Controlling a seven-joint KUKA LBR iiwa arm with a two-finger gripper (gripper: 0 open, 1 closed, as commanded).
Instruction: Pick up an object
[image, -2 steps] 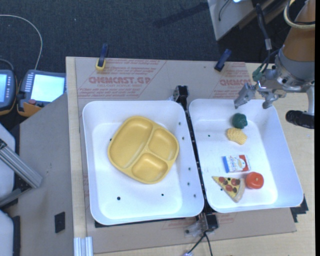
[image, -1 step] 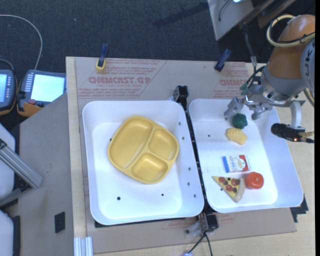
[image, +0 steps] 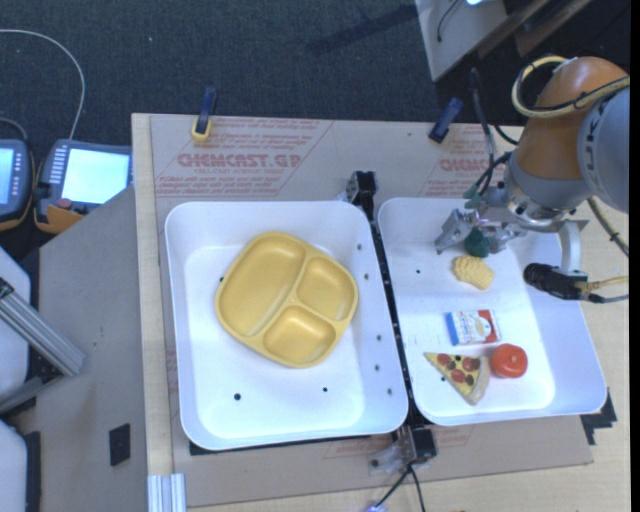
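My gripper (image: 474, 236) is low over the far end of the right bin (image: 570, 400). A small dark green object (image: 480, 242) sits between its fingers, and the jaws look closed on it. Just in front of the gripper lies a yellow corn-like piece (image: 473, 271). Nearer the front of the same bin are a small red, white and blue carton (image: 470, 327), a pizza slice (image: 459, 374) and a red tomato (image: 509, 361). In the left bin (image: 190, 400) a yellow divided plate (image: 287, 298) rests flat.
A black ridge (image: 388, 310) marks where the two bins meet. Blue clamps (image: 204, 116) hold the cardboard bench top at its far edge. A tablet (image: 88, 175) stands off the bench at the left.
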